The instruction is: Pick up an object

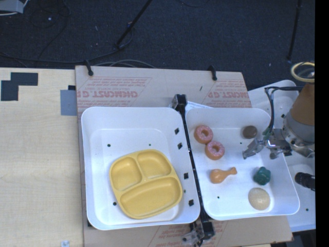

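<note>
Yellow tray (146, 183) fills the lower-left bin (97, 138). Right of it sit two donuts (203, 134), a drumstick (222, 175) and a green piece (262, 175); farthest right, the gripper (255, 150) hangs spread, holding nothing, presumably ready to drop.

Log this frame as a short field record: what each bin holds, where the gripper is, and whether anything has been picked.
left bin: one yellow divided tray, three compartments, nothing in them
right bin: two pink donuts, brown round object, orange drumstick-shaped toy, green object, cream egg-shaped object
gripper: over the right bin's right side, between the brown round object and the green object
held: nothing visible between the fingers
task status: no object picked up yet
</note>
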